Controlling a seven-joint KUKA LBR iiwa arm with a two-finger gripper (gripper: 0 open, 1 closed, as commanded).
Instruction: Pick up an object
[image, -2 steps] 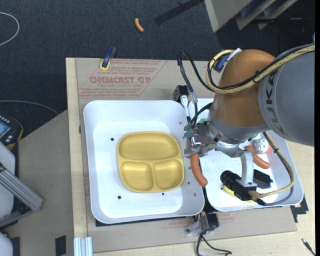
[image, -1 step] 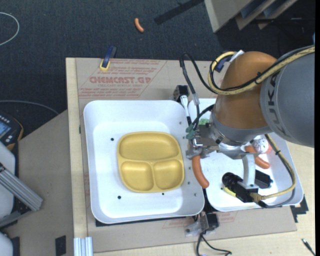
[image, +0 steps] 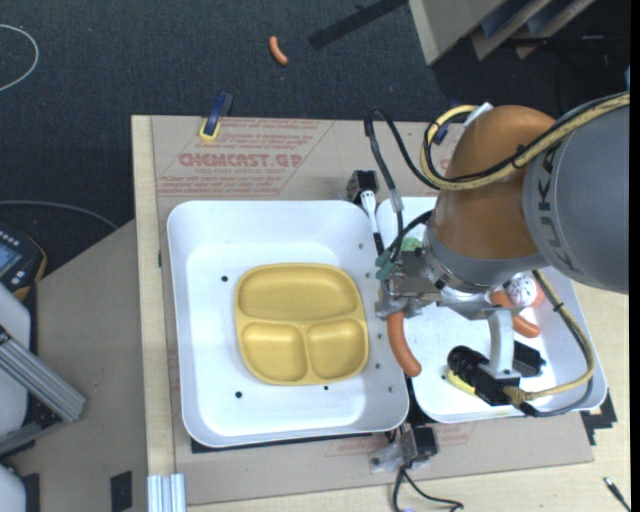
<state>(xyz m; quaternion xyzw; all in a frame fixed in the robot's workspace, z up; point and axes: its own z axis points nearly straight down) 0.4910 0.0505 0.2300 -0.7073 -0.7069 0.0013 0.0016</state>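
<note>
A yellow three-well plate (image: 300, 322) sits in the left bin (image: 195, 300); whether the hand (image: 401, 300) grips the smooth orange sausage (image: 404, 348) is unclear.

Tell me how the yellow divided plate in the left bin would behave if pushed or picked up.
The yellow plate looks like moulded plastic, so probably stiff and light for its size. It lies flat and wide in the left bin, so it should slide rather than roll or tip. Its smooth low rim may be slippery to pinch.
</note>
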